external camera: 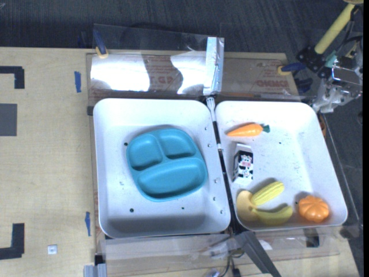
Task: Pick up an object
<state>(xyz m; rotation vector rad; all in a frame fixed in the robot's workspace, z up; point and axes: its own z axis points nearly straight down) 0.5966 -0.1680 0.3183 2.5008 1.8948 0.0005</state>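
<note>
The right bin [300, 115] holds several toy foods. An orange carrot [247, 130] with a green top lies near the bin's far left. Below it sits a small black-and-white carton [244, 164]. A yellow corn cob [267, 192] rests on a banana [266, 212] at the front, with an orange pumpkin [313, 208] in the front right corner. My gripper [335, 92] hangs beyond the bin's far right corner, outside it and well away from every object. It is small and cluttered among cables.
The left bin [109, 154] carries a blue divided plate [166, 162] at its middle. A clear plastic panel [155, 68] stands behind the left bin. A yellow hose [339, 22] and cabling sit at the upper right.
</note>
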